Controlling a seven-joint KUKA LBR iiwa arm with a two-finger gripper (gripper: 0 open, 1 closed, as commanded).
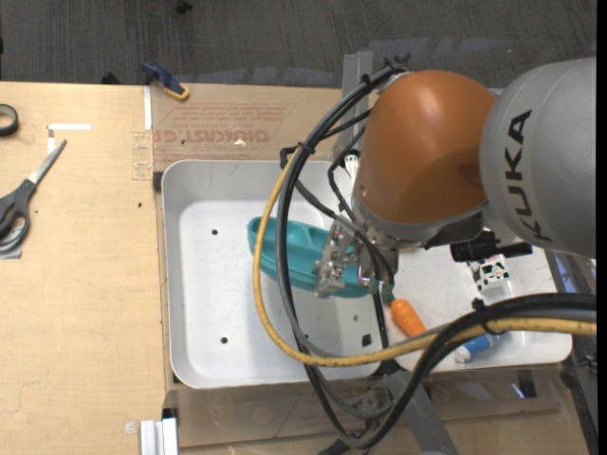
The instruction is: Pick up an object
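A teal, soft-looking object [289, 247] lies in the left white bin [204, 282], toward its right side. My gripper [340, 268] hangs right at the teal object's right end, partly over it, under the big orange wrist band. The arm's bulk and cables hide where the gripper meets the object. An orange carrot-shaped piece [408, 318] lies in the right bin [531, 349], just right of the gripper. A blue and white item [477, 346] sits near that bin's front edge.
A yellow cable and black cables [275, 320] loop across the left bin's right half. Scissors [24, 197] and a tape roll [8, 119] lie on the wooden bench at far left. A cardboard sheet [237, 131] lies behind the left bin.
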